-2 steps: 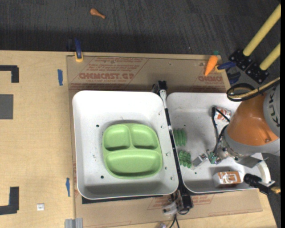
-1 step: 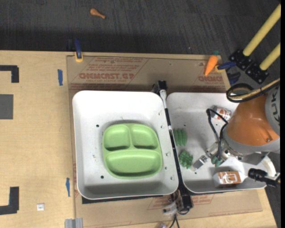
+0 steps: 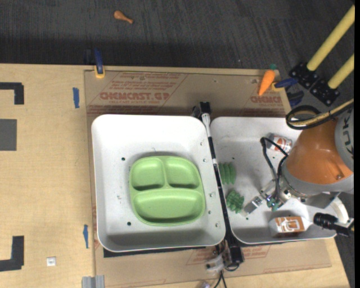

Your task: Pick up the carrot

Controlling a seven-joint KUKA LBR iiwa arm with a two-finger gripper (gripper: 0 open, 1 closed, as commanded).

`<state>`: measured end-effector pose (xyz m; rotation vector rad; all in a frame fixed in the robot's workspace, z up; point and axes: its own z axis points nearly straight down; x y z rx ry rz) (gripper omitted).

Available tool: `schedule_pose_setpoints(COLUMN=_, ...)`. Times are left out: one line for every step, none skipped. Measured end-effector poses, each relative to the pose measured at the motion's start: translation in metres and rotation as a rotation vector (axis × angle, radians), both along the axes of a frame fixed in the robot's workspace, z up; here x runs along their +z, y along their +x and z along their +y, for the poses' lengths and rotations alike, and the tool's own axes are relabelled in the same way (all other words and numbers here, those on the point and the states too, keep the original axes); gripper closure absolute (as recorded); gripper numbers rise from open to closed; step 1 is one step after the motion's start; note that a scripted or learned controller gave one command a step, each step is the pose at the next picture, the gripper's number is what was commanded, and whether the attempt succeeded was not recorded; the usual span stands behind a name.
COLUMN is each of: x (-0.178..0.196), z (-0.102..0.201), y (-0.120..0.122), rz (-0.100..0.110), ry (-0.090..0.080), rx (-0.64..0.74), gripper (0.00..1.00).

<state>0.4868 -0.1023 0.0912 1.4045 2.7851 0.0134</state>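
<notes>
An orange, carrot-shaped piece with a green top (image 3: pixel 266 82) lies on the cardboard just beyond the far edge of the right bin (image 3: pixel 242 132), beside a blue clamp. The arm's orange band (image 3: pixel 315 154) hangs over the right half of that bin. Below it, the gripper (image 3: pixel 268 201) points down near the bin floor, close to a green leafy toy (image 3: pixel 234 201). The wrist hides most of the gripper. I see nothing orange between its parts.
The left bin (image 3: pixel 107 169) holds a green divided plate (image 3: pixel 166 188). The right bin also holds a second green piece (image 3: pixel 228 172), a small orange-and-white box (image 3: pixel 289 224) at the front and a small can (image 3: pixel 281 143). A small orange object (image 3: pixel 122 17) lies on the dark floor.
</notes>
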Motion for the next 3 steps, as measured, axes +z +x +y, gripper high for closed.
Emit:
schedule_pose_setpoints(x=0.023, z=0.000, y=-0.007, rz=0.020, ry=-0.002, rx=0.276, gripper=0.00)
schedule_pose_setpoints(x=-0.001, z=-0.026, y=-0.004, rz=0.018, ry=0.000, rx=0.495, gripper=0.00)
schedule_pose_setpoints(x=0.001, z=0.003, y=-0.006, rz=0.021, ry=0.001, rx=0.021, gripper=0.00)
